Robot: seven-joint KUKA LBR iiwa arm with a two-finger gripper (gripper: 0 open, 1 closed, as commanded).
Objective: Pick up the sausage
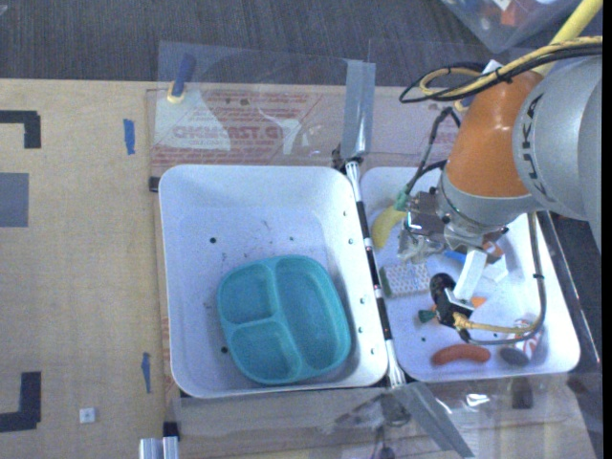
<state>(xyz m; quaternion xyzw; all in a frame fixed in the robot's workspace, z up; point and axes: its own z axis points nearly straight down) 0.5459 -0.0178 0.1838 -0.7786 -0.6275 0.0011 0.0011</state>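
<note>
Sausage (460, 355), reddish, lies flat in the right bin (559, 352), close to that bin's near wall. Tool (421, 242) hangs over the same bin, farther from the near wall than the sausage and well apart from it. Cannot tell the tool's state; the wrist hides it. Yellow banana-like item (386, 226) sits just beside the tool. Teal divided tray (284, 319) rests in the left bin (191, 208).
</note>
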